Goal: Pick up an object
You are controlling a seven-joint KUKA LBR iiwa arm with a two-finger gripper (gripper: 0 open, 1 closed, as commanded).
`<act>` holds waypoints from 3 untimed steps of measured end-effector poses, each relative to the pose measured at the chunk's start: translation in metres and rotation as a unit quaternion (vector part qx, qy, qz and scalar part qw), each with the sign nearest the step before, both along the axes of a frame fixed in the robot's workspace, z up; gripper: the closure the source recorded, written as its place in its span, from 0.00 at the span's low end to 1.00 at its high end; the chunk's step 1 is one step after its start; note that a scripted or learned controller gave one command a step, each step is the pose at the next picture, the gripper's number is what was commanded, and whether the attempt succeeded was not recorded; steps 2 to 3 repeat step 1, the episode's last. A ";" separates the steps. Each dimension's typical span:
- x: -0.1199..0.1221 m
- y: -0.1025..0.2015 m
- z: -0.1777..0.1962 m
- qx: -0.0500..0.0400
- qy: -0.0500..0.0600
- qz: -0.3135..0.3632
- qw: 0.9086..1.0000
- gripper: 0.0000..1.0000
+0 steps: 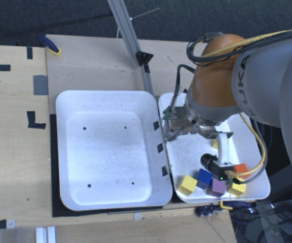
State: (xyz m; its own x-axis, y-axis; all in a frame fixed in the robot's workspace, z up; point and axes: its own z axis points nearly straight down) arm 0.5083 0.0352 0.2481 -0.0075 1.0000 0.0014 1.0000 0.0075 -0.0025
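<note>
Several small blocks lie at the near end of the right bin (pixel 255 186): a yellow block (pixel 187 185), a blue block (pixel 204 177), a purple block (pixel 218 187), another yellow block (pixel 237 189) and an orange block (pixel 240 168). My gripper (pixel 169 128) hangs over the left wall of the right bin, near the divide between the two bins, well up-left of the blocks. Nothing shows between its tips. The arm's orange band and grey body cover the far part of the right bin.
The left bin (pixel 65 105) stands beside the right one. A slanted metal pole (pixel 131 34) runs from the top down to the bins' far edge. A blue and yellow tool (pixel 49 44) lies on the bench at far left.
</note>
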 end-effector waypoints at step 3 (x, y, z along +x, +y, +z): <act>0.001 0.055 -0.021 -0.001 0.001 0.000 1.000 1.00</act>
